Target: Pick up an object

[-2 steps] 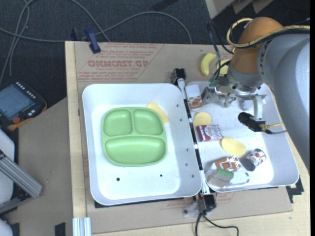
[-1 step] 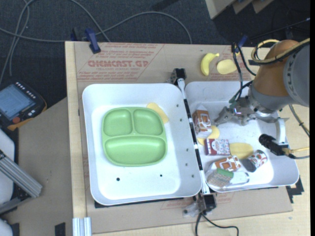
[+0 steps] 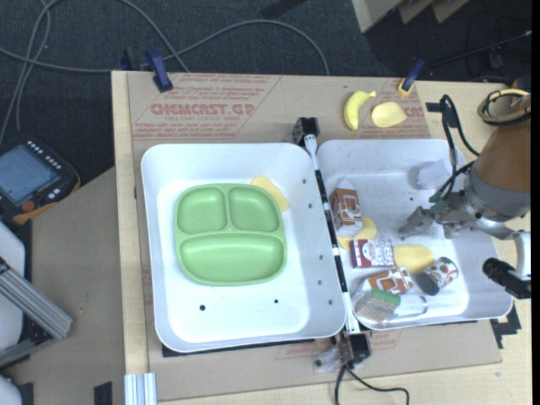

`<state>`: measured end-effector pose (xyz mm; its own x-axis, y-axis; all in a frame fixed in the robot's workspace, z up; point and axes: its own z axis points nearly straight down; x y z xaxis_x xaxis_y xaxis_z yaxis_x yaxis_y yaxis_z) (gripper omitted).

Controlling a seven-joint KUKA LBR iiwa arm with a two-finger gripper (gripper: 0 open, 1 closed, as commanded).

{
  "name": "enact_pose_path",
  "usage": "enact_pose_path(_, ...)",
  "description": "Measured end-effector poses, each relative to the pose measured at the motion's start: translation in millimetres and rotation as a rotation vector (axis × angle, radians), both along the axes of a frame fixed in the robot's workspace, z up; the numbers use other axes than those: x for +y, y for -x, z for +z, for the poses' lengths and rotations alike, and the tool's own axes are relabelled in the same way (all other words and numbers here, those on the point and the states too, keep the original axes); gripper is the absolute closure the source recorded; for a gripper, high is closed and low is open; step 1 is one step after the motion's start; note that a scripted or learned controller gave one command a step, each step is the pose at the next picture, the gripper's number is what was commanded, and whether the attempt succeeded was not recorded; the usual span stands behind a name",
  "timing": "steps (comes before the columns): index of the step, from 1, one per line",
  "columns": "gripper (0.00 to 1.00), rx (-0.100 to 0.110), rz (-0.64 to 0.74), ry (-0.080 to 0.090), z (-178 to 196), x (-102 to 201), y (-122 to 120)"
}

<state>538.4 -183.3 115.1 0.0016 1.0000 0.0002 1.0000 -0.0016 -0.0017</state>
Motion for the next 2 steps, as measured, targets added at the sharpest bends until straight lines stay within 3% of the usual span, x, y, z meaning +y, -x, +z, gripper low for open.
enact_pose_path(1,0.0,-0.001,0.001,-0.001,-30.8,15.3,34.7)
enact_pose_path(2,0.0,-0.003,0.002,0.001,-30.2,-4.8,-31.1)
